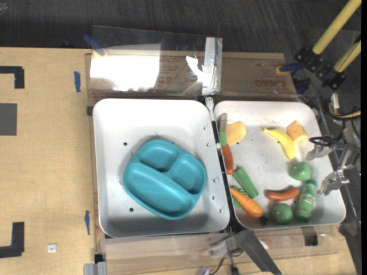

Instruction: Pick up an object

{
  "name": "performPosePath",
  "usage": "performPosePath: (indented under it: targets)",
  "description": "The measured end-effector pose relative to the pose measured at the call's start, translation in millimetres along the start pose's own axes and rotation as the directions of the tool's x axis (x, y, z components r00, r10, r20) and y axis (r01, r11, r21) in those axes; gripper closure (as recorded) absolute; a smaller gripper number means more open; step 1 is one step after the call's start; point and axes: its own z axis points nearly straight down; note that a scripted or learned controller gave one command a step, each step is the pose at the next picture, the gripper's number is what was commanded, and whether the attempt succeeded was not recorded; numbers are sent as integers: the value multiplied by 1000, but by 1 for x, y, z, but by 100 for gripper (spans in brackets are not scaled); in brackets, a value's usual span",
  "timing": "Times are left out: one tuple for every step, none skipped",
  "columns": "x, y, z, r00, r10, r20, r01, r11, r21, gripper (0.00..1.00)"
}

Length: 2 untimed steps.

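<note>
Teal divided plate (165, 178) alone in left bin (109, 125); toy foods crowding right bin (261, 112).

Robotics lab: plywood bench (46, 171) (blue tape marks), two white bins (109, 125), toy food, dark carpet.

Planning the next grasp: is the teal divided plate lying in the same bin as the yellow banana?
No, the teal divided plate lies in the left white bin, while the yellow banana lies in the right white bin.
</note>
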Motion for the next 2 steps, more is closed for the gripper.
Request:
performPosePath:
  targets:
    - [-25, -13, 129, 995, -95, 9, 95, 996, 2, 0]
    - [-97, 61, 129, 990, -143, 10, 143, 990, -2, 0]
